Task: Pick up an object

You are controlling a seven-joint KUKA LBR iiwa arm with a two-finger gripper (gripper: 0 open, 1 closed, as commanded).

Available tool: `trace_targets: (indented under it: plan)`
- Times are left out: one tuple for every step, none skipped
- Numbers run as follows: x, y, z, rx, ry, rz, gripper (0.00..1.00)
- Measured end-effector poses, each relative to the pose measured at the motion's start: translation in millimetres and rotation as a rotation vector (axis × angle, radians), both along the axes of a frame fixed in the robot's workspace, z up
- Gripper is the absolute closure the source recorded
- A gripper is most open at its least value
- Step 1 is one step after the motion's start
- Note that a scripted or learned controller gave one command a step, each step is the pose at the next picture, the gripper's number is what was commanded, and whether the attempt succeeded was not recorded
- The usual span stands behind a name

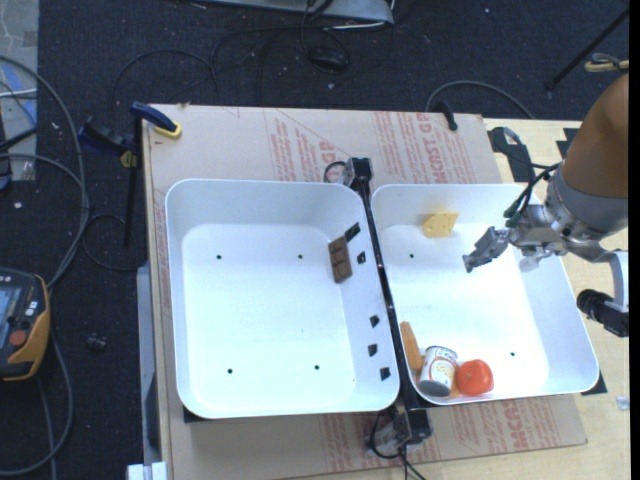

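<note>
The worktop (260,138) carried two white bins. The tool (480,253) was seen mid-right over the right bin (545,313), its state undeterminable. A yellow piece (439,224), can (437,369) and tomato (474,376) lay there.

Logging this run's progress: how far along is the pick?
Done: the tool is over the right bin. In hand: nothing visible between its fingers. Left: the whole pick; the yellow piece, orange stick, can and tomato lie in the bin.
</note>
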State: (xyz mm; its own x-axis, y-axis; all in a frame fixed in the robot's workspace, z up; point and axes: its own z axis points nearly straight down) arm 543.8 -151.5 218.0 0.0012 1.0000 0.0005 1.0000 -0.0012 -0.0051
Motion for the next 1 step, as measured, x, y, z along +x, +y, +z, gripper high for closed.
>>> trace_targets:
  plan:
    - [105.5, 19.5, -36.3, 0.001, -0.001, 0.004, 0.0]
